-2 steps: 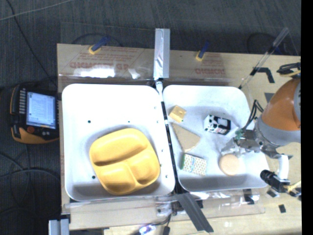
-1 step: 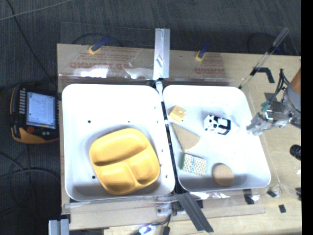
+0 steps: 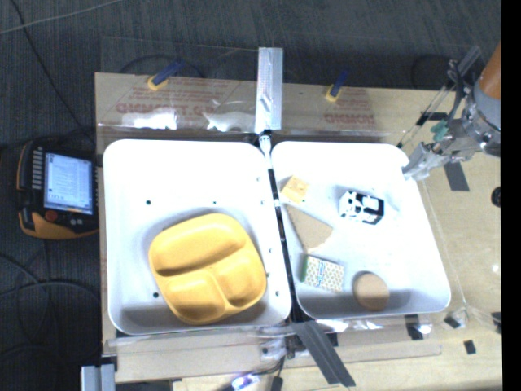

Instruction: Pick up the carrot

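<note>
The right bin [image 3: 423,243] holds a small yellow block [image 3: 295,190], a black-and-white item [image 3: 361,207], a tan wedge-shaped piece [image 3: 313,229], a patterned green-and-white packet [image 3: 324,273] and a round brown item [image 3: 371,290]. My gripper [image 3: 420,162] hangs at the end of the grey arm over the right bin's far right corner, above the rim and apart from every item. It is nearest the black-and-white item, which lies to its lower left.
In the left bin [image 3: 130,218] lies a yellow divided plate [image 3: 208,265]. A metal post [image 3: 269,88] stands behind the divider between the bins. An orange-edged handheld screen [image 3: 61,187] lies on the floor to the left of the bench.
</note>
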